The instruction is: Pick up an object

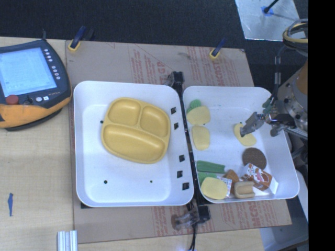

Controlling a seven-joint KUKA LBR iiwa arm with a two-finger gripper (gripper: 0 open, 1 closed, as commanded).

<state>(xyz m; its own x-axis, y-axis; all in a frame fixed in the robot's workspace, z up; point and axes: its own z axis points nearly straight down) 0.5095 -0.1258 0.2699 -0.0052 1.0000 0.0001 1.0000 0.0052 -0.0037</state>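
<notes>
Yellow slice [245, 135] in right bin [230, 95], 3 o'clock side; fingers [253, 122] spread apart right over it, grasping nothing; approach step; next: descend, straddle slice, clamp, lift

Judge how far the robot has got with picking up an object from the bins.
Done: the gripper has reached into the right bin, right beside a pale yellow piece. In hand: nothing visibly lifted; that piece lies on the bin floor. Left: grasping and raising an object. The yellow divided plate sits in the left bin.
</notes>
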